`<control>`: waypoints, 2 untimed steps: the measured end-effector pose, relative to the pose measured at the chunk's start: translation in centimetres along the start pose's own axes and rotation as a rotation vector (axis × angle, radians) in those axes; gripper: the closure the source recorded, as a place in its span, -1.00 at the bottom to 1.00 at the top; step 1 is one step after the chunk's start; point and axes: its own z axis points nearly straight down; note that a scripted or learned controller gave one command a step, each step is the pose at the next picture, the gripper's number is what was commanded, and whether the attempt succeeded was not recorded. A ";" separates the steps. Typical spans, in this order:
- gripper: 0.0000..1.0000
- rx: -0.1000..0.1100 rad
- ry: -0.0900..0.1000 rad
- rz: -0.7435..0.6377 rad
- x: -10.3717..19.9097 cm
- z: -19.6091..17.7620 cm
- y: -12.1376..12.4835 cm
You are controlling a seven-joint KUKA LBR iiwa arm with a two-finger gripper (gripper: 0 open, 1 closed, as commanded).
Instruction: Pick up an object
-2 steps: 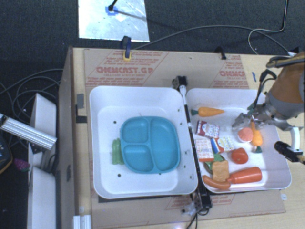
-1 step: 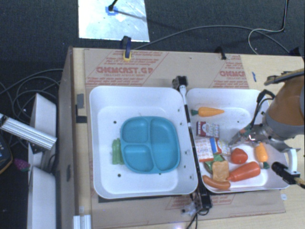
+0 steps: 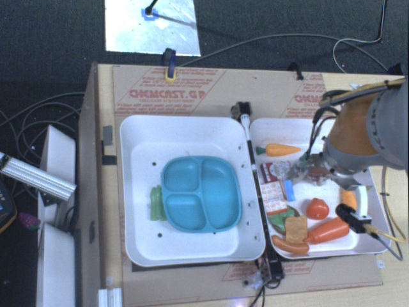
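My gripper (image 3: 307, 169) is low over the middle of the right bin (image 3: 300, 128), beneath the grey arm with its orange band (image 3: 350, 133). It hangs just right of a red-and-white packet (image 3: 271, 185) and a small blue piece (image 3: 289, 190). An orange carrot (image 3: 282, 149) lies behind it. In front of it lie a red tomato (image 3: 317, 208), a long red-orange vegetable (image 3: 329, 230), a brown toast slice (image 3: 295, 229), a green piece (image 3: 278, 217) and a sausage (image 3: 287, 245). The gripper's underside is hidden by the wrist.
The left bin (image 3: 147, 133) holds a blue divided plate (image 3: 201, 192) with a green item (image 3: 156, 203) at its left edge. A black divider clamp (image 3: 243, 111) sits between the bins. An orange-and-white object (image 3: 351, 200) lies by the right bin's right wall.
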 end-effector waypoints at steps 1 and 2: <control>-1.00 0.006 0.014 -0.006 -2.9 0.3 3.5; -1.00 0.006 0.015 -0.008 -5.8 0.3 7.8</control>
